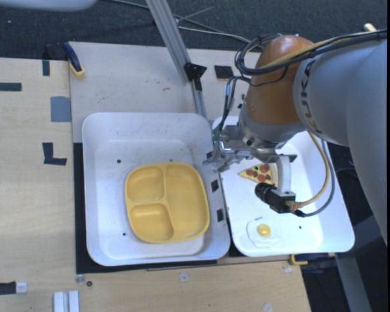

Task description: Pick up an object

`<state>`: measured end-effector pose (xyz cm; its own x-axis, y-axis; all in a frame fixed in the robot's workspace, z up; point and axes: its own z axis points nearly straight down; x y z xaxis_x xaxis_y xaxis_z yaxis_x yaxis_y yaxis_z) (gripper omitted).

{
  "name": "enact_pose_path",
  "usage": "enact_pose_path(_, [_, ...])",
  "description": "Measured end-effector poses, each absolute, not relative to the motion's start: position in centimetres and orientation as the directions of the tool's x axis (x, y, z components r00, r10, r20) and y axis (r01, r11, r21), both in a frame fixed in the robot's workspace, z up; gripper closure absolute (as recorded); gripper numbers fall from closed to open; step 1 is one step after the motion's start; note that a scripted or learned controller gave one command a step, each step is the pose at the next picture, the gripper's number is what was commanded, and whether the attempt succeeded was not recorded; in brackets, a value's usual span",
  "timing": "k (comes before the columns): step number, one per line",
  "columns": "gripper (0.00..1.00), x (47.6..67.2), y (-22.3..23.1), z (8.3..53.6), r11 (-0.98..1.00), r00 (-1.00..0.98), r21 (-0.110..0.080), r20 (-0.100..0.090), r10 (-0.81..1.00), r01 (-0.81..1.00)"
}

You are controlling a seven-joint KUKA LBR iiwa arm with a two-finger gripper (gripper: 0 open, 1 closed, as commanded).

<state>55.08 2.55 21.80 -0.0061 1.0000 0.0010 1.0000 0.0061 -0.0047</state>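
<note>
A pizza slice toy (pixel 259 173), yellow with red spots, was seen lying flat in the right bin (pixel 325 233), with a fried egg toy (pixel 264 231) nearer the front. The arm (pixel 325 90) was bent over that bin's back-left, wrist down just above the slice; the gripper (pixel 237 153) state could not be told.

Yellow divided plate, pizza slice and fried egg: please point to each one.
Yellow divided plate (pixel 167 201), camera view, centre ridge.
Pizza slice (pixel 259 173), camera view, topped middle.
Fried egg (pixel 264 230), camera view, yolk.
</note>
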Motion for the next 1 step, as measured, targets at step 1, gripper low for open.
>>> enact_pose_path(1, [1.00, 53.11, 7.46, 21.11, 0.006, -0.006, -0.005, 0.001, 1.000, 1.000])
